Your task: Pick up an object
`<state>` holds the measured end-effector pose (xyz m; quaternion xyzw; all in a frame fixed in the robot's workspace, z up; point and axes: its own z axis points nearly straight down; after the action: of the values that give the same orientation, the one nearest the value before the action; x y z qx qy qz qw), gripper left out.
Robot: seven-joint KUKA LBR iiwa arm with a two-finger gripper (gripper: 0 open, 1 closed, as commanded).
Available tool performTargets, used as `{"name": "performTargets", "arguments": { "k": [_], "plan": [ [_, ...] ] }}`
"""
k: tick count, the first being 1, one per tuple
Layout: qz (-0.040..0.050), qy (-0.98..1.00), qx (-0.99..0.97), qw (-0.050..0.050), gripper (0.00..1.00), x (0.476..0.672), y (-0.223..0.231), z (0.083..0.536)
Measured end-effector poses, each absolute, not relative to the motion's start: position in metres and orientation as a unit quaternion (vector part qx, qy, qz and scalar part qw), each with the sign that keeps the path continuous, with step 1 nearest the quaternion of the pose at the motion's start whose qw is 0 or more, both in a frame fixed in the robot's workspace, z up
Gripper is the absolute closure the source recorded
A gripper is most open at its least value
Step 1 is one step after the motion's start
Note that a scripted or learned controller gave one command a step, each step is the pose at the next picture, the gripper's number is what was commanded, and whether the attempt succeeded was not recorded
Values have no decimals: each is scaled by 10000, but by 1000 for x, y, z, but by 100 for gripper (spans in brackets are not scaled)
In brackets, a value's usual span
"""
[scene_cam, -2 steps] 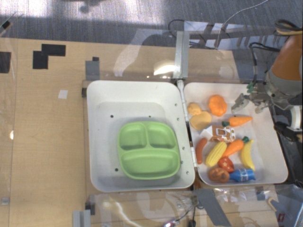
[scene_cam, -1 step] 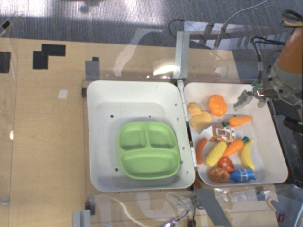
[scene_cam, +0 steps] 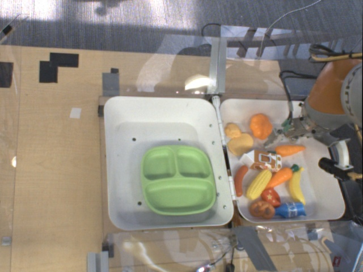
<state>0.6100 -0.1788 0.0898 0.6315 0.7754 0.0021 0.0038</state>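
On your left a white bin [scene_cam: 113, 152] holds a green tray [scene_cam: 178, 180] with three compartments, lying flat near the bin's front. A metal post [scene_cam: 218, 67] stands at the far end of the seam between that bin and its neighbour. The wooden bench [scene_cam: 51, 169] runs off to the left, and you can see black marks [scene_cam: 58, 66] near its far edge and a small pale square [scene_cam: 75, 113] just beyond them. Cables [scene_cam: 289, 13] trail over the grey floor at the top right.
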Motion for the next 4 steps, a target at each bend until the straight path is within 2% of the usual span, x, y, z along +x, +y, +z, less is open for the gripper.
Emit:
{"name": "performTargets", "arguments": {
  "k": [1, 3, 4],
  "plan": [
    [-70, 7770, 6294, -95, 0, 664, -126, 88],
    [-187, 6307, 7756, -177, 0, 659, -112, 86],
    [-156, 6331, 7737, -152, 100, 661, -109, 99]
  ]
}}
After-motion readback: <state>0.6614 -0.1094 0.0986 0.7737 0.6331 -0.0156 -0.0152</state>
